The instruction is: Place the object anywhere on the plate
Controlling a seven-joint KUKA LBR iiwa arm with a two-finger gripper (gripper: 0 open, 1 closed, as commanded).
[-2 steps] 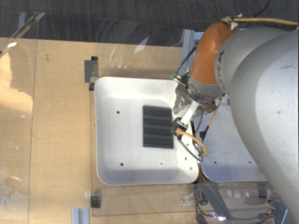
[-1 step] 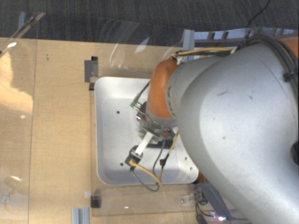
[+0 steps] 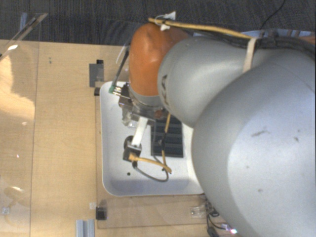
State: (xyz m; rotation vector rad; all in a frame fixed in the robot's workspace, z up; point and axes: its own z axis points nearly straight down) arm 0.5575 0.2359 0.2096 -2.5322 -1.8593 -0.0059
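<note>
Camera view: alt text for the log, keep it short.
The grey arm, orange band above the wrist, reaches in from the right over a shallow white bin on a wooden bench, covering much of it. A black ribbed block shows under the wrist; whether it is a loose object or part of the robot is unclear.

Arm: grey, orange band above the wrist.
Bin: white.
Bench: pale wood grain.
Floor: dark grey, finely ribbed.
</note>
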